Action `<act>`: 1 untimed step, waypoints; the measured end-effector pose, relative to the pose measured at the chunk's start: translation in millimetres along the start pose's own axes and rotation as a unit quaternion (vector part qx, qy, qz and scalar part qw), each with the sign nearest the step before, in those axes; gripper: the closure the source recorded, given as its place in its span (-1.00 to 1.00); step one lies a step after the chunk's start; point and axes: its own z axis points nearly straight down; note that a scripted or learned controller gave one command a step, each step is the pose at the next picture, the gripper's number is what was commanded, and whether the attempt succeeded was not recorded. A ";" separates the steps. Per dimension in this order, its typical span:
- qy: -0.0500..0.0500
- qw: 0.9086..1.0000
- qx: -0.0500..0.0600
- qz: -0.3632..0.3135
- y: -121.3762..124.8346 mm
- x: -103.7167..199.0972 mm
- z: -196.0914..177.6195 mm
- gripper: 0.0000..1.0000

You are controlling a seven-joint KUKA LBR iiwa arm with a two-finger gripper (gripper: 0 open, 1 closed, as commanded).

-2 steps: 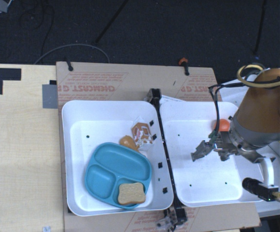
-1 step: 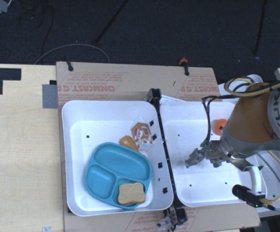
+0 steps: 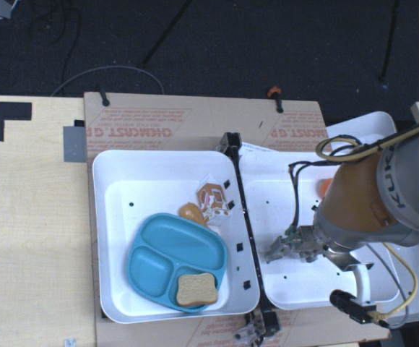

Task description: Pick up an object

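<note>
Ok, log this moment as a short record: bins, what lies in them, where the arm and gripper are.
left bin: holds a blue divided tray, an orange object and a clear packet
tray: a tan slice of bread lies in its near compartment
right bin: the arm reaches into it
gripper: low in the right bin, near the divider
held: nothing seen between the fingers
small orange item: in the right bin, partly hidden by the arm

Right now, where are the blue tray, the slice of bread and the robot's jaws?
blue tray (image 3: 167,251): camera view, on its bare large compartment.
slice of bread (image 3: 196,289): camera view, on its middle.
gripper (image 3: 273,253): camera view, at the tips.
</note>
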 end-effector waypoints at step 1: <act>0.000 1.000 -0.001 0.004 0.5 -2.2 -12.7 1.00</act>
